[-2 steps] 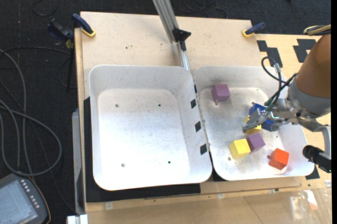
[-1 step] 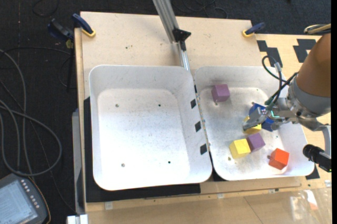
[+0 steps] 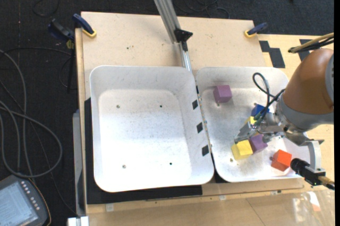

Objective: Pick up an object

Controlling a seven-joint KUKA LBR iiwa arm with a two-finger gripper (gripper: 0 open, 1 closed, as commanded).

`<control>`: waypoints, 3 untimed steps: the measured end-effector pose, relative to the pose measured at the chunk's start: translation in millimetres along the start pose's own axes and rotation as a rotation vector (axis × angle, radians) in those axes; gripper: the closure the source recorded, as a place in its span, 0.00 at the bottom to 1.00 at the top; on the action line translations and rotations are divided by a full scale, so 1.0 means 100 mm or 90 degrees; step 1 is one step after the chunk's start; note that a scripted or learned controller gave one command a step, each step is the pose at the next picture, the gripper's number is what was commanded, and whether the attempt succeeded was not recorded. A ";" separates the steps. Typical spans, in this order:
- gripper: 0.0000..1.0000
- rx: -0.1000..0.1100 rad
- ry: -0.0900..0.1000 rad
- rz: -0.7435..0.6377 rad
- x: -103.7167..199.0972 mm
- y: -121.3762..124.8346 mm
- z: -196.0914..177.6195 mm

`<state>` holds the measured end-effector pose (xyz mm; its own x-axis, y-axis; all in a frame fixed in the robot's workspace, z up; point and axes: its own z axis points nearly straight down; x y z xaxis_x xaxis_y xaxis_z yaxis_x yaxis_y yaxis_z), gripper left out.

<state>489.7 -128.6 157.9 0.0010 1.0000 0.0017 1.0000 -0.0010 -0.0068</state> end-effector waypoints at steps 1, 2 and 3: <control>0.00 -0.011 -0.006 0.002 -0.06 0.04 0.37; 0.00 -0.020 -0.008 -0.001 -0.07 0.09 0.39; 1.00 -0.025 -0.009 0.000 -0.07 0.11 0.28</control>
